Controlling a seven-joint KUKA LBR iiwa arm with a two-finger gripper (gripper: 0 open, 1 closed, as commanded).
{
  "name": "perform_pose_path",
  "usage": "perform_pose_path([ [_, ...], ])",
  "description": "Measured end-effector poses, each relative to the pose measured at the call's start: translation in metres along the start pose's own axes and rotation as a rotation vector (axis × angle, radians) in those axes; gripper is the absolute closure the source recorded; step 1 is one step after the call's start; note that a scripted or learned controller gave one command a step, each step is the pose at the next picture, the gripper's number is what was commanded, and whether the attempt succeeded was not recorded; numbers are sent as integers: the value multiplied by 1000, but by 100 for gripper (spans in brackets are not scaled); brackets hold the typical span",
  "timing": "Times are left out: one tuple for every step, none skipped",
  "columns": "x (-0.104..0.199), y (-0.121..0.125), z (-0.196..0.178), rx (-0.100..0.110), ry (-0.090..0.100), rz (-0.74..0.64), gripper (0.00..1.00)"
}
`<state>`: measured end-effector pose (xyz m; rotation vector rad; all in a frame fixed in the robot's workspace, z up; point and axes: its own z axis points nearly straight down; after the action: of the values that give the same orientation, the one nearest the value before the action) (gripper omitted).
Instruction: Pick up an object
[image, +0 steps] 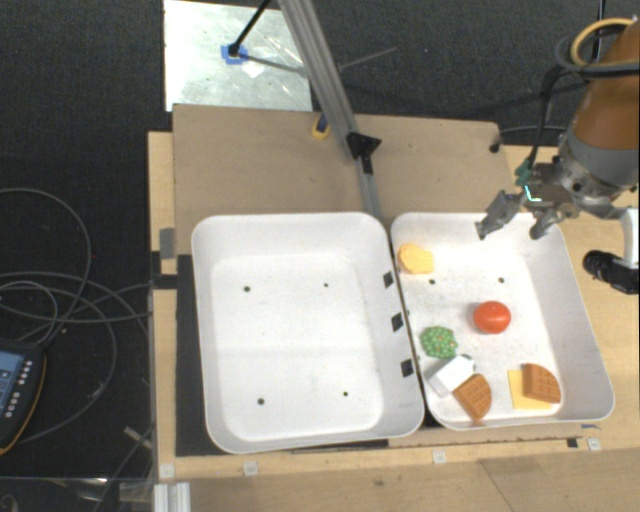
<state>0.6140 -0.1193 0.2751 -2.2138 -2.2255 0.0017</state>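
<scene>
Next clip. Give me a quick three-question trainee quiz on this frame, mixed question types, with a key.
1. True or false: the pincer holds the red ball.
2. Which bin holds all the items? A) left bin B) right bin
3. Fill in: the item nearest the right bin's far-left corner is the ______ piece.

Key: 1. False; the pincer hangs open over the right bin's far edge, holding nothing. 2. B. 3. Yellow.

Right bin holds my candidates: yellow lump, red ball, green knobbly piece, white block, brown wedge, waffle on yellow slab.
</scene>
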Motion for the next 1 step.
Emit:
perform_pose_path([
  [0,1,-2,-4,-1,0,0],
])
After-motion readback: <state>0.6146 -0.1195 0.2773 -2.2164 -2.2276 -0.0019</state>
